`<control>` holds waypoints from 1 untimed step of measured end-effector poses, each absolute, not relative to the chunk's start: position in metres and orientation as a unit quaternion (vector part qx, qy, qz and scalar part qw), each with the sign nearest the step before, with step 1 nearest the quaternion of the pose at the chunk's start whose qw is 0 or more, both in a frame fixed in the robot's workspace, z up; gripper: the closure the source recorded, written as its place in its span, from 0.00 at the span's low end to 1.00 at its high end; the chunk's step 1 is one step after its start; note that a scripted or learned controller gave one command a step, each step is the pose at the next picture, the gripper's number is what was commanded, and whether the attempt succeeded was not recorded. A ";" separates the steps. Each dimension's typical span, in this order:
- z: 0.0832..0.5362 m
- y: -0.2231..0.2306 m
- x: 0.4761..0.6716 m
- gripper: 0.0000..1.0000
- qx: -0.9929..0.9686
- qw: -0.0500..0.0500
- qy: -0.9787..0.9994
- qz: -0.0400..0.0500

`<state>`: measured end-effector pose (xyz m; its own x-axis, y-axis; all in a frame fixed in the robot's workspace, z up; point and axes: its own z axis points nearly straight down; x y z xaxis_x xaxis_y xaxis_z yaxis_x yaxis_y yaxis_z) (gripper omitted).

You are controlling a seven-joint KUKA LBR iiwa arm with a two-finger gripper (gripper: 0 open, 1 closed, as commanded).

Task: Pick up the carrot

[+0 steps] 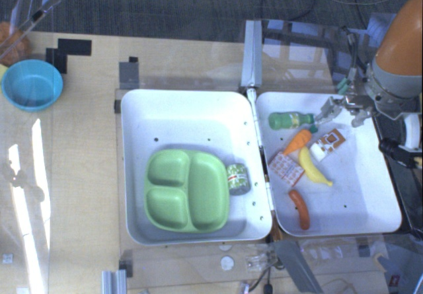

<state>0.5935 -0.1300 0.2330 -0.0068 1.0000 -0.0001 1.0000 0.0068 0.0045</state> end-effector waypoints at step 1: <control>0.123 -0.111 0.595 0.00 0.657 0.014 0.754 0.010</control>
<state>0.5951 -0.1110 0.1226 -0.1366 0.9906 -0.0092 0.9900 0.1369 0.0336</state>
